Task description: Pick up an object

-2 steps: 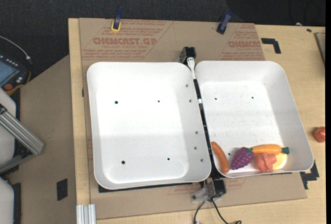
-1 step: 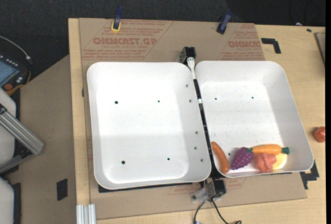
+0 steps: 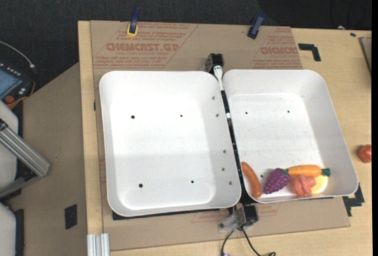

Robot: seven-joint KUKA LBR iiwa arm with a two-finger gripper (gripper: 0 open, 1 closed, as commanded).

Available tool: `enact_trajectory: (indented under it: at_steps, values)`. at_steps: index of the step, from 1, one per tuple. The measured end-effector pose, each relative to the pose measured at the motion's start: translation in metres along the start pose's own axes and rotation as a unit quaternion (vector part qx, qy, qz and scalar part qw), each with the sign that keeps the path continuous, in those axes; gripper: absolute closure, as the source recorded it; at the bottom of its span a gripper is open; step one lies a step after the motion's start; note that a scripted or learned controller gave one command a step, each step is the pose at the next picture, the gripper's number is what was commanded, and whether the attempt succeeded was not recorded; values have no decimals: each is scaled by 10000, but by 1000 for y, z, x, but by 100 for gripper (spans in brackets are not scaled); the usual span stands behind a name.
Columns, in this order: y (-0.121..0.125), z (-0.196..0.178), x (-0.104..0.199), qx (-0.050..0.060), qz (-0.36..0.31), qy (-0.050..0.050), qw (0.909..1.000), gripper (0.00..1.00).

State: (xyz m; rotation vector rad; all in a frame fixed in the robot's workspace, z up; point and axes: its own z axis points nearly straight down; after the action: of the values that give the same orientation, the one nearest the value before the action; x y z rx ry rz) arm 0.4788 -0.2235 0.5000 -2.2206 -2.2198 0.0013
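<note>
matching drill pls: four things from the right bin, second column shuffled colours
Things:
1. sausage
2. grapes
3. carrot
4. right bin

Colours:
A. purple
B. white
C. orange with a green tip
D. reddish brown

Pairs: 1-D, 2-A, 3-C, 4-B

At the right edge you see one small rounded orange-red patch [image 3: 365, 154]; you cannot tell whether it belongs to the arm.
</note>
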Motion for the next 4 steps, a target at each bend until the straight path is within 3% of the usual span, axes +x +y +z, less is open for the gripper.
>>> enact_trajectory:
  at_steps: [3,4]
  values:
    - [1,55,0,6,-2,0,10000,100]
    - [1,53,0,-15,-1,-8,10000,100]
